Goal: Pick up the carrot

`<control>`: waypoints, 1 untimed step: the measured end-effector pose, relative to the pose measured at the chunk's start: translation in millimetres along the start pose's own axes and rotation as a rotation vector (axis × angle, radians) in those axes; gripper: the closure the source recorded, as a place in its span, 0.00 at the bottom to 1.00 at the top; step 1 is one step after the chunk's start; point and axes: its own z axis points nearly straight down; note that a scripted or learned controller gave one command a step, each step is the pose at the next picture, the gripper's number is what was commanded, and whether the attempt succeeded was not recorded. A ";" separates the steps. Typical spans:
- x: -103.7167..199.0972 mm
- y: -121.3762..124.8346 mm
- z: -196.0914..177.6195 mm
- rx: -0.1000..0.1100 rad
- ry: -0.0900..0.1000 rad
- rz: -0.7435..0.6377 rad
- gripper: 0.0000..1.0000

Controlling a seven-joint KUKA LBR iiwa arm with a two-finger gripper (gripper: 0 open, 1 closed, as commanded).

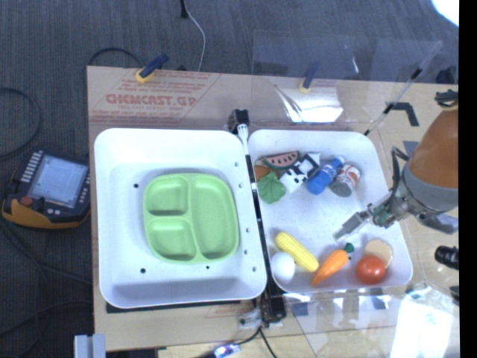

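Observation:
The orange carrot point(331, 266) lies tilted near the front of the right bin point(376, 159), its green top pointing up and right. It rests between a yellow corn cob point(296, 250) and a red tomato point(371, 269). My gripper point(352, 227) reaches in from the right and hangs just above and right of the carrot, apart from it. Nothing shows held in it.
A white egg point(282, 265) sits by the corn. At the back of the right bin are a watermelon slice point(279, 159), a green leafy piece point(272, 191), a blue bottle point(323, 176) and a can point(345, 180). The left bin point(119, 155) holds a green divided plate point(191, 216).

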 end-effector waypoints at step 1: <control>-12.2 -0.1 93.4 -0.010 -0.008 -0.347 0.00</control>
